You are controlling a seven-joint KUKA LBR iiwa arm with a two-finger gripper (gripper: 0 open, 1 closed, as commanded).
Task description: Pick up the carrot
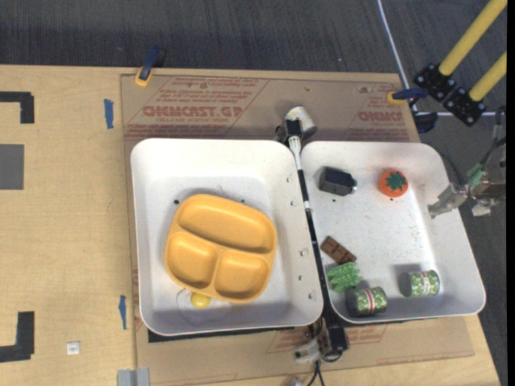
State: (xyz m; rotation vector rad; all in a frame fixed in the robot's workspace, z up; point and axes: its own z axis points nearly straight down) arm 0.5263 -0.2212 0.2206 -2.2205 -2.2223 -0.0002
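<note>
Yellow divided tray (220, 248): smooth glossy plastic. White bins (153, 215): matt plastic, right one speckled. Beneath bins, cardboard sheet (201, 103): matt, printed. Beyond cardboard, dark carpet (201, 14): rough, ribbed.

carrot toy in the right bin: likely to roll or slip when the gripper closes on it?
The carrot looks like a small rounded orange piece with a green top, so probably rigid toy plastic and light. Its rounded shape suggests it may roll or squirt sideways under a pinch. It sits apart from the other items on the bin's smooth white floor, so a nudge would likely slide it.

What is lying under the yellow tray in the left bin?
A small yellow object peeks out from under the near edge of the yellow tray. Whatever else lies beneath is covered.
</note>
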